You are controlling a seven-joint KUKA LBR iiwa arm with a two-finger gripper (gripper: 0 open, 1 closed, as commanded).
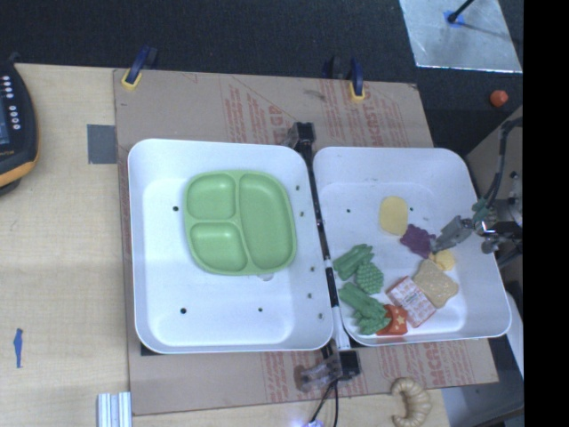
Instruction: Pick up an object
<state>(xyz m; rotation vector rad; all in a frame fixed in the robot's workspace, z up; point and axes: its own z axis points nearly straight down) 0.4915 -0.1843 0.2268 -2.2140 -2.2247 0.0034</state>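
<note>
Brightness: even overhead light; white bins [222, 336] near overexposed.
Shadows: soft, faint, along left bin's inner walls.
Glare: bright patch on floor [458, 20], top right corner.
Focus: low res., slight overall blur; small items in right bin indistinct.

Two bins sit side by side on the tabletop [62, 274]. The left bin [156, 318] holds a divided plate [240, 221]. The right bin [480, 314] holds scattered toy foods [364, 278], the pincer [449, 234] at its right.
</note>
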